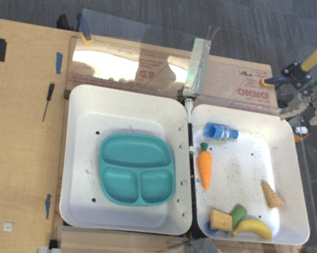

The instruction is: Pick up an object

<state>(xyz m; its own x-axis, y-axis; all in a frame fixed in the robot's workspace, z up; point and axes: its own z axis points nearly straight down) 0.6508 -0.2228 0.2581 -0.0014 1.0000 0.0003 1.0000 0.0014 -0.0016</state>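
Two shallow white bins sit side by side on the tan wooden surface (6,159). The left bin (85,106) holds one thing: a teal divided plate (137,169) with three compartments, one long one at the far side and two smaller ones nearer the camera, lying flat near the middle of the bin floor.

The right bin (261,153) holds six loose objects. One blue bottle (221,132) lies on its side near the far left corner. Just below it, one toy carrot (204,167) lies along the left wall, its green top pointing toward the bottle. One ice cream cone (273,194) lies well apart from these, toward the right wall. At the near edge three pieces are clustered and touching: one tan block (221,221), one green piece (239,213) just behind it, and one yellow banana (254,228) curving to the right of both.

The end effector (302,112) hangs beyond the far right corner of the right bin, outside its rim, amid cables; I cannot tell how it is set from this angle. Nothing can be seen in its grasp.
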